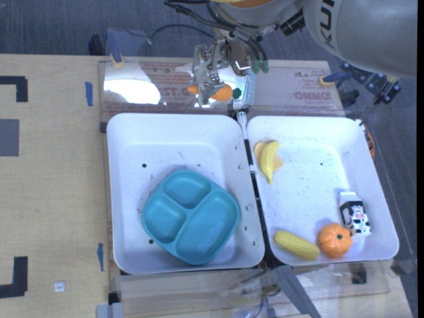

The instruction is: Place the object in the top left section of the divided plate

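The gripper hangs above the far rim of the bins, its fingers closed on a small orange carrot whose long axis lies roughly left to right. The blue divided plate sits in the left bin; a banana lies in the right bin.
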Motion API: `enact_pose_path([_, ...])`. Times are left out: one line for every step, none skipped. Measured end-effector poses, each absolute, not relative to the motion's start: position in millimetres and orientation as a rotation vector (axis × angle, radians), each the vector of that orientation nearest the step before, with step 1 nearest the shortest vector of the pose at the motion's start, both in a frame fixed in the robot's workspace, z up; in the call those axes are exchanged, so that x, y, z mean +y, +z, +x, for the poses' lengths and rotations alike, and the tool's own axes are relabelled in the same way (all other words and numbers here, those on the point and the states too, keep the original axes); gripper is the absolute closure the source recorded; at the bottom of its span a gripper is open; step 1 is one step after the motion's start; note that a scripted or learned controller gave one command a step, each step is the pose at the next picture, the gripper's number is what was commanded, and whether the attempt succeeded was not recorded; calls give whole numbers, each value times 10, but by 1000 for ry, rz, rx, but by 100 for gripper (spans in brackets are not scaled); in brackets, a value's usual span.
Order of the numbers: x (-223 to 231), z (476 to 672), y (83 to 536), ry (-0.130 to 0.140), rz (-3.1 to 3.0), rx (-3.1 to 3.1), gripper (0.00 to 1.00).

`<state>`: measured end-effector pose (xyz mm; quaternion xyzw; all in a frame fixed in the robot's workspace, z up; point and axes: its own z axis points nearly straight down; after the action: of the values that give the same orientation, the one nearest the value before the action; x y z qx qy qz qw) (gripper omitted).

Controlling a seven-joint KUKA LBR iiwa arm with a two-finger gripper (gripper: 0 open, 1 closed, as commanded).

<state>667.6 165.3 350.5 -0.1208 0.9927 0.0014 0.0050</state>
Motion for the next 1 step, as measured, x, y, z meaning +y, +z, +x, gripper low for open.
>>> enact_pose_path([1392, 6666, 2651, -1, 395, 3119, 100])
